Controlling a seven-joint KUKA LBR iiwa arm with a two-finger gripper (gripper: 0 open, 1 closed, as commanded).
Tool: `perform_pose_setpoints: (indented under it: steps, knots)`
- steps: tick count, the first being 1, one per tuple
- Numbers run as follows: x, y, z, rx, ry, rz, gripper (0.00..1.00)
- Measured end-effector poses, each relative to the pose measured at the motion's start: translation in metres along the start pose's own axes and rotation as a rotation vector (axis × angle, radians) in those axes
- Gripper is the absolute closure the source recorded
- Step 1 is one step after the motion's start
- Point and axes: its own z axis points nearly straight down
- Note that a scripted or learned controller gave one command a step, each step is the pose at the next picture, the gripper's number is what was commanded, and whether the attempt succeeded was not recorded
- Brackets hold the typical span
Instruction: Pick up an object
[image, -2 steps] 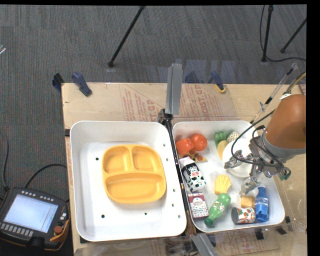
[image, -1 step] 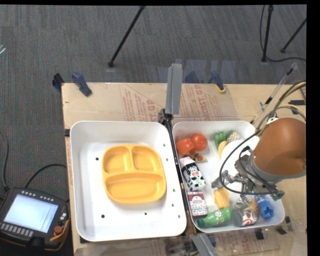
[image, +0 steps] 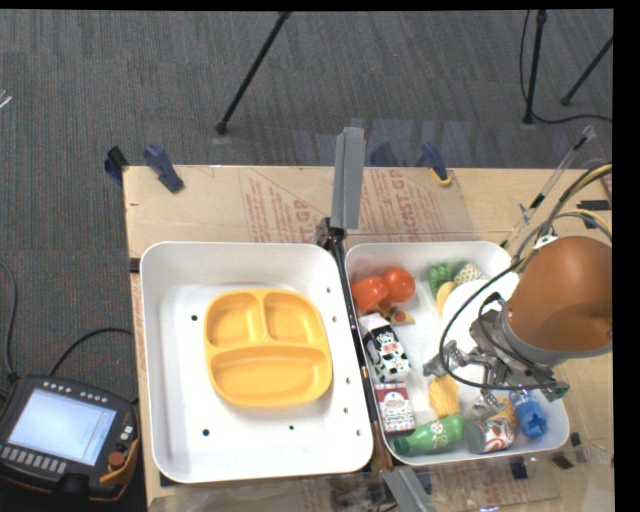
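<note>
Nearest the camera, just below the end effector (image: 487, 380), a green plastic bottle (image: 432, 436) lies on its side along the front wall of the right white bin (image: 400, 250), with a small printed can (image: 489, 434) and a blue plastic toy (image: 529, 415) beside it. The end effector hangs low inside this bin beneath the arm's orange band (image: 560, 290); whether it is spread or pressed together I cannot tell. To its left are a yellow corn-shaped toy (image: 443, 396), a black-and-white cow-patterned carton (image: 386, 352) and a small red-and-white box (image: 395, 404). Farther left and behind it lie red plastic toy fruit (image: 382, 289), with a green toy vegetable (image: 442, 275) nearer. Well to its left, the left white bin (image: 170, 420) holds a yellow three-compartment plastic plate (image: 267, 346), lying flat. Both bins sit on the plywood bench (image: 230, 200).
</note>
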Motion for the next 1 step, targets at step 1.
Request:
perform_pose_setpoints:
  steps: [1]
  knots:
    - [0.0008, 0.0039, -0.0015, 0.003, -0.006, -0.085, 0.00]
